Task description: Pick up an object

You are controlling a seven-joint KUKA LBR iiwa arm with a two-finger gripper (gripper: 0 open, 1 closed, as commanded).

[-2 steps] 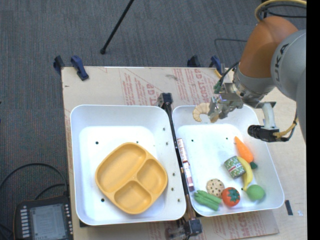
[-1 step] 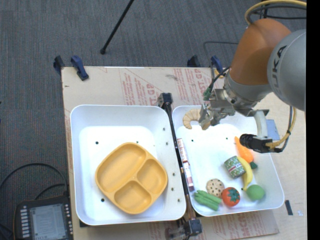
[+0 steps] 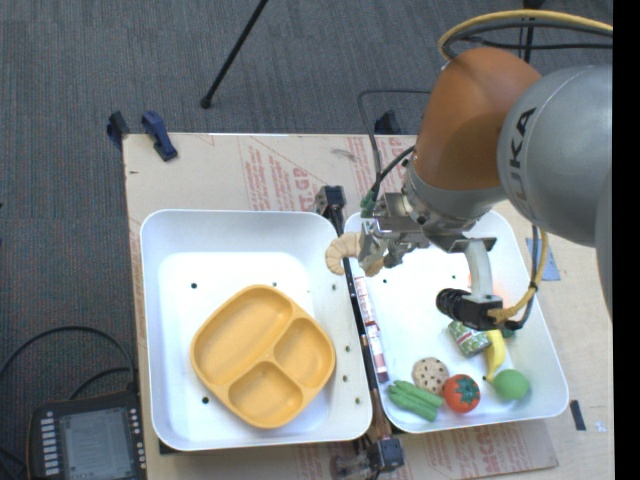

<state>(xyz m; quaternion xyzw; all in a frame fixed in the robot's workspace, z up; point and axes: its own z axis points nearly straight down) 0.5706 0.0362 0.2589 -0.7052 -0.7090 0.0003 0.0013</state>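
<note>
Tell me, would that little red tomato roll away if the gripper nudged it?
Probably. The tomato looks round and smooth, so a nudge would likely roll it. It wouldn't go far: the cookie, the green pods and the bin's wall crowd it. Its glossy skin may also slip between fingers.

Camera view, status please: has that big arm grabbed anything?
End effector over the bins' shared edge, grip unclear. Tan croissant-like piece right beside it. Toy food in right bin's near corner.

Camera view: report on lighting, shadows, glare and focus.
Camera view: even, soft light; the white right bin is bright but not blown out; the arm casts a faint shadow there; the yellow tray is sharp; the gripper and the tan object beside it look slightly soft.
</note>
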